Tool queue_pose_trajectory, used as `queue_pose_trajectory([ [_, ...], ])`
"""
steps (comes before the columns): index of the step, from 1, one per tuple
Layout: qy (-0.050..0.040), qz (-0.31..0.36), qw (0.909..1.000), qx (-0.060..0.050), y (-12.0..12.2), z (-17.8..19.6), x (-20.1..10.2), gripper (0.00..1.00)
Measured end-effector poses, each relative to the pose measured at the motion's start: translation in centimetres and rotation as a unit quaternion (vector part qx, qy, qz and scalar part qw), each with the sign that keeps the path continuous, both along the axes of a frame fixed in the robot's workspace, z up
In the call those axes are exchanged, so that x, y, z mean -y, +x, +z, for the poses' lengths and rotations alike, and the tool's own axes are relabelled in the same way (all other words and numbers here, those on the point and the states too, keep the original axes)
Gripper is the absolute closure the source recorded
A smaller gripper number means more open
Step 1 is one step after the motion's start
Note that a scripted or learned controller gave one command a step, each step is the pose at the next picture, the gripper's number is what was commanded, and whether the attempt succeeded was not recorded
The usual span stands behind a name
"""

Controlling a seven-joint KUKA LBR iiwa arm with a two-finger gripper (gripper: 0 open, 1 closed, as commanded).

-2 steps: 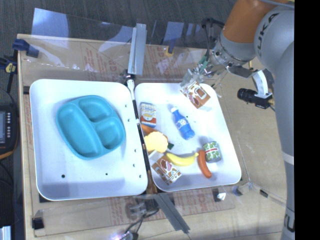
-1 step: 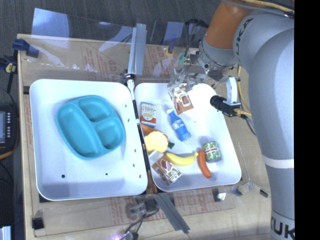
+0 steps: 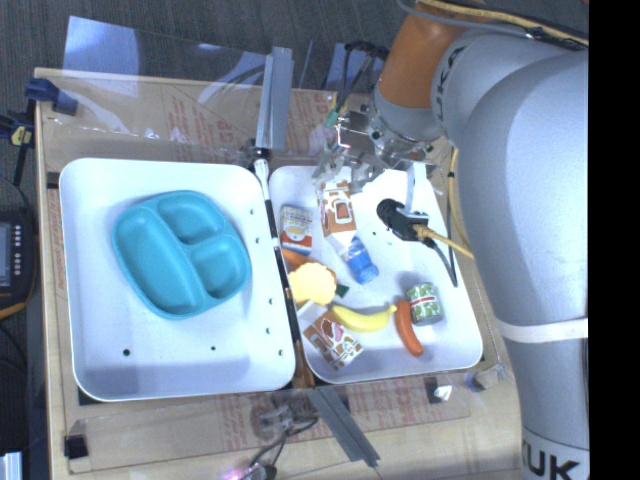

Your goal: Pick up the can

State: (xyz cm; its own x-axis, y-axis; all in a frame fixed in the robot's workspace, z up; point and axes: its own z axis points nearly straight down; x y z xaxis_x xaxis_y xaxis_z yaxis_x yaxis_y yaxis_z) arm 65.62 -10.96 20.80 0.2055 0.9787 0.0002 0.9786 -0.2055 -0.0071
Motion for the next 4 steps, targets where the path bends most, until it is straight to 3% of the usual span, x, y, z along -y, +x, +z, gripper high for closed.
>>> queue_pose_trajectory([
  [1, -0.0015, -0.19, 0.9818, 0.001, -0.1, 0.4, -2.4, 1.0],
  [4, -0.0008, -0.176, 0.9844, -0.006, -0.1, 3.0, -3.0, 1.0],
])
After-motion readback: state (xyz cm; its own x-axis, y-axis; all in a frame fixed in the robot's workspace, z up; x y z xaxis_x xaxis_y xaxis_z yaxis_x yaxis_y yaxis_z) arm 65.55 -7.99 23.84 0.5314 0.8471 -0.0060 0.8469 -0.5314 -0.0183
